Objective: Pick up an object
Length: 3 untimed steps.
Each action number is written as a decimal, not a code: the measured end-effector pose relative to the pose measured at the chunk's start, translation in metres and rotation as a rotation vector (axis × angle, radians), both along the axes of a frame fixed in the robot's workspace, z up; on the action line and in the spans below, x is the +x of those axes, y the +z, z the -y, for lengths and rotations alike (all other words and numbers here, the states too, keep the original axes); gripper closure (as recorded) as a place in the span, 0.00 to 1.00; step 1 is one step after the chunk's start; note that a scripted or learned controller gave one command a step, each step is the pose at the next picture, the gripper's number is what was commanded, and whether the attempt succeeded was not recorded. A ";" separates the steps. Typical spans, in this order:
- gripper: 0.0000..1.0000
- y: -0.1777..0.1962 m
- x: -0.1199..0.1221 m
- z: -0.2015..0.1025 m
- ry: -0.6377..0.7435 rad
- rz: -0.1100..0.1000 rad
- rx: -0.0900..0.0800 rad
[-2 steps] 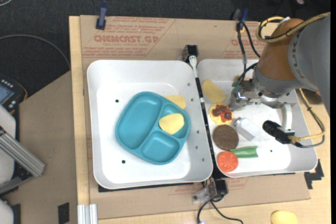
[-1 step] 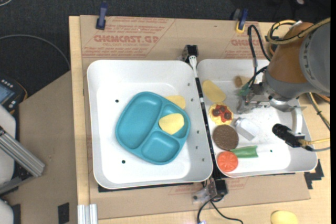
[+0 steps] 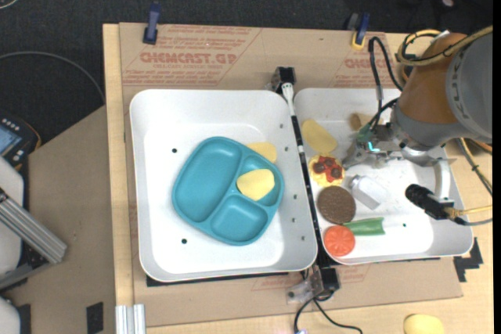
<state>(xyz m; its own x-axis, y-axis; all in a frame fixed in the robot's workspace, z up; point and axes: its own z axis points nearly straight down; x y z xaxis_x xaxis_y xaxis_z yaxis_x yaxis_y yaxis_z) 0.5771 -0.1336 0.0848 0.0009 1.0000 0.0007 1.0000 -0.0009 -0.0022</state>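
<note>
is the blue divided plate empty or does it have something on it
Not empty: a pale yellow rounded piece lies on the blue divided plate, in its right compartment.

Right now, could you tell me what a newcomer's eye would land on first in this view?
Most striking is the blue divided plate in the left bin, with a pale yellow piece lying on it. Next comes the arm's orange band over the right bin, where small items cluster: a brown disc, an orange round piece and a green stick.
</note>
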 end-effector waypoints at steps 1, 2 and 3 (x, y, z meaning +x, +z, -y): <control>0.00 0.004 0.027 -0.035 0.003 0.005 -0.002; 0.00 0.003 -0.051 -0.035 -0.002 -0.005 0.001; 1.00 0.014 -0.046 -0.035 -0.001 0.004 -0.002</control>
